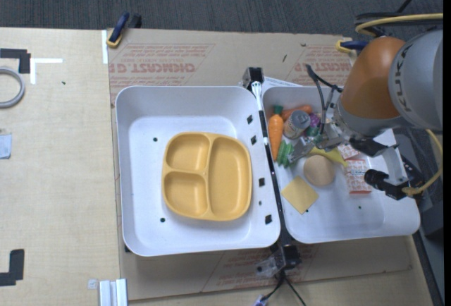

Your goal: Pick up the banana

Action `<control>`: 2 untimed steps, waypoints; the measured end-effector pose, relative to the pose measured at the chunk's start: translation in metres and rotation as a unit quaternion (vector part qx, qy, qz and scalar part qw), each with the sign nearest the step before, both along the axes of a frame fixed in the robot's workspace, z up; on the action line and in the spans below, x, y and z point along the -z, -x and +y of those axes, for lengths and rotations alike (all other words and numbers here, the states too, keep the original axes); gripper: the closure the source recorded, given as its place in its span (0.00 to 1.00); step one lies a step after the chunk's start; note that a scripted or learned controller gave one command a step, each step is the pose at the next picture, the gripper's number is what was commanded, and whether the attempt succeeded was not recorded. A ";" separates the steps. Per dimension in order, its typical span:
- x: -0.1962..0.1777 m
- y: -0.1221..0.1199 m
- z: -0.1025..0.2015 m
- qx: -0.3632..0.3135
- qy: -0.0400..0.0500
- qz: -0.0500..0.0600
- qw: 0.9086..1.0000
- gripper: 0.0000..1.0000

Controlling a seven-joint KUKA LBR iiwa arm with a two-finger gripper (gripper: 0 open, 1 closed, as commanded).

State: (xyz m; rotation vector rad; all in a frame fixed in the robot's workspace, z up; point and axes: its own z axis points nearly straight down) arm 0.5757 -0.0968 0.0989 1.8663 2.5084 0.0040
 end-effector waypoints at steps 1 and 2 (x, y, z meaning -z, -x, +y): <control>0.006 -0.021 -0.022 -0.043 -0.003 0.014 0.999 0.00; -0.004 -0.023 -0.021 -0.043 -0.004 0.009 0.999 1.00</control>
